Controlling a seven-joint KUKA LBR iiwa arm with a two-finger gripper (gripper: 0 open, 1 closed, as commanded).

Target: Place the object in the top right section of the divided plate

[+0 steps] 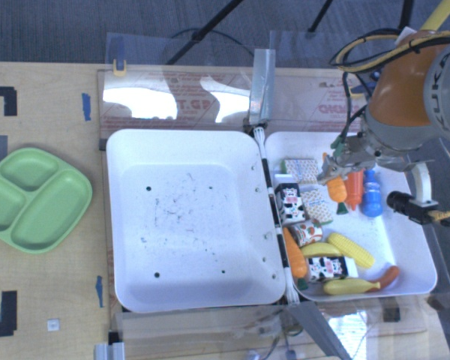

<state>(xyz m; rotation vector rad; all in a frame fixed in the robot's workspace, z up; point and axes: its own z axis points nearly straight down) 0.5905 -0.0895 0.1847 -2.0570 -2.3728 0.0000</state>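
Tool (343,172) low in the right bin (416,276), by the orange toy (337,190); grip state could not be told. Divided plate (36,199) lay far toward nine o'clock on the bench (52,103), past the left bin (187,145).

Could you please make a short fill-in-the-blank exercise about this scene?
1. The divided plate is coloured ____.
2. The plate lies on the bench to the ____ of both bins.
3. The toy foods lie in the ____ bin.
4. The gripper is above the ____ bin.

Missing words: green; left; right; right
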